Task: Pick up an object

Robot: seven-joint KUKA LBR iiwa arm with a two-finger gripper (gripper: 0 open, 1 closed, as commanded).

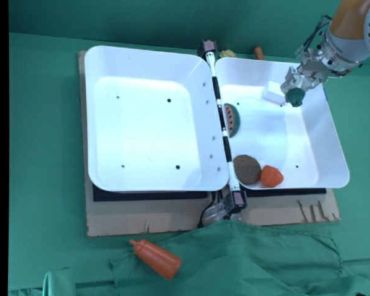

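My gripper [296,90] hangs over the far right part of the right bin [333,159], shut on a small dark green object [296,97] that shows between its fingertips, lifted above the bin floor. A white block [273,94] lies just left of it on the bin floor. A watermelon slice [232,119] leans against the bin's left wall. A brown round object [247,169] and an orange-red object [271,176] sit near the bin's front edge.
The left bin [98,73] stands beside the right one, with a black-and-white divider bar [219,113] between them. An orange bottle [155,258] lies on the green cloth in front of the bench. A small orange thing [258,53] lies behind the right bin.
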